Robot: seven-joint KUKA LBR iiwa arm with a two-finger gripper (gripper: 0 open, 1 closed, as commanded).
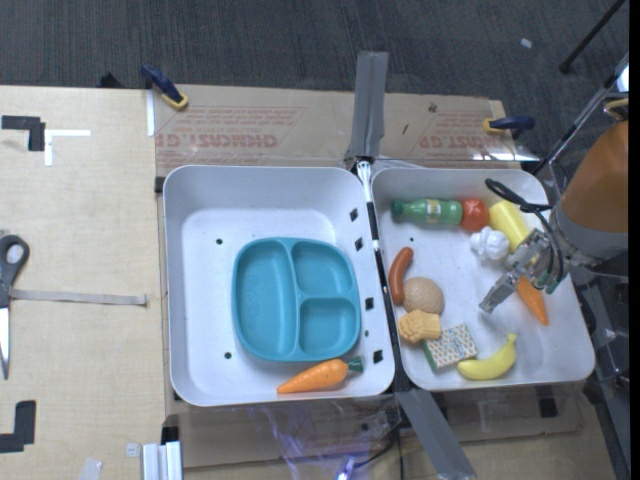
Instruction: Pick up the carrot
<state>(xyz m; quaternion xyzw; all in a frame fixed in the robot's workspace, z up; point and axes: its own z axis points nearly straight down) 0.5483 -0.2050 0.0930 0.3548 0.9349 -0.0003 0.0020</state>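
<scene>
Starting at the left, the left bin (190, 268) holds a teal divided plate (297, 298), and just in front of it a carrot (318, 376) lies on its side along the bin's front wall, with its green stub pointing right. It looks like a hard plastic toy: light, stiff and smooth, so likely to roll or squirt out of a pinch. I would take it across the thick middle, not at the tapered tip.

In the right bin (570, 353) there is a sausage (400, 273), a banana (490, 360) near the front and a green bottle (428, 210) at the back. Further right lies a second carrot (535, 302), smaller and tilted, with its top tucked right under the gripper (515, 273). From here I cannot tell how far open the jaws are, or whether they have that carrot between them or merely sit over it. It lies close to the bin's right wall, so there is little room on that side.
</scene>
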